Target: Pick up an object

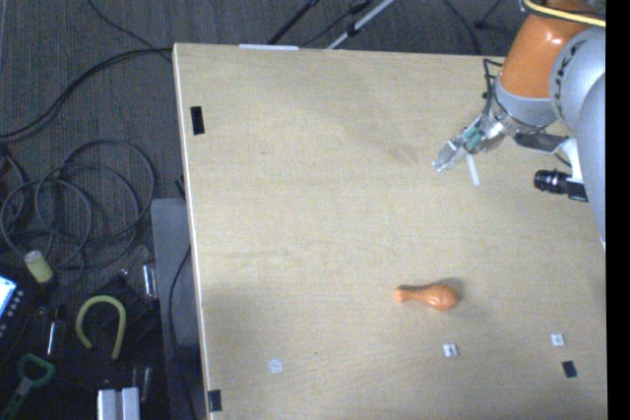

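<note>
Orange pear-shaped object [429, 295] lies flat on wooden bench [295, 211].

We see wide open bench [315, 202] all around the orange pear-shaped object [429, 296], nothing crowding it. Small markers [451, 349] lie flat just below it. The gripper [459, 155] sits well apart up right, bare surface between them.

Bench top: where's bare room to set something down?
Most of the bench is bare: the whole left half, and the middle strip between the claw and the orange gourd-shaped toy. Tightest at the right edge, under the arm.
</note>
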You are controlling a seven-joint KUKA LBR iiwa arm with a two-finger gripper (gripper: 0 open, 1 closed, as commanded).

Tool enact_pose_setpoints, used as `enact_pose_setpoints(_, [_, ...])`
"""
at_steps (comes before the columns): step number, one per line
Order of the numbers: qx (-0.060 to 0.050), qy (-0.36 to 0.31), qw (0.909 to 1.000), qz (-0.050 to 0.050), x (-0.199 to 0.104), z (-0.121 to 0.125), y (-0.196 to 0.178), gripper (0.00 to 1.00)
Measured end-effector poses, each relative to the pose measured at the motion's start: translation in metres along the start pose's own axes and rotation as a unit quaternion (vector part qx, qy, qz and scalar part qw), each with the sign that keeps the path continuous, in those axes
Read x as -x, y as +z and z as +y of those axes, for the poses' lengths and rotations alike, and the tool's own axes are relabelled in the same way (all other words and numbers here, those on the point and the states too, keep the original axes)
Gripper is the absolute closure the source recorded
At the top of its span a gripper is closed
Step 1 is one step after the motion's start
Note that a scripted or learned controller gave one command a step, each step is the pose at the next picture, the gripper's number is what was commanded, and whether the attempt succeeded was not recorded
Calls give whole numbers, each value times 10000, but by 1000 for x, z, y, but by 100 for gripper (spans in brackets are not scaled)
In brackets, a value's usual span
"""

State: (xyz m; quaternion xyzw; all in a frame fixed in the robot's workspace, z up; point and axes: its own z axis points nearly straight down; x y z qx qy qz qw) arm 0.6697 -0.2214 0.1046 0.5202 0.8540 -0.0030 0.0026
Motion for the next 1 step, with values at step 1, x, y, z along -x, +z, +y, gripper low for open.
enact_pose_setpoints(1, [18, 492, 9988, 35, -50, 25, -73, 100])
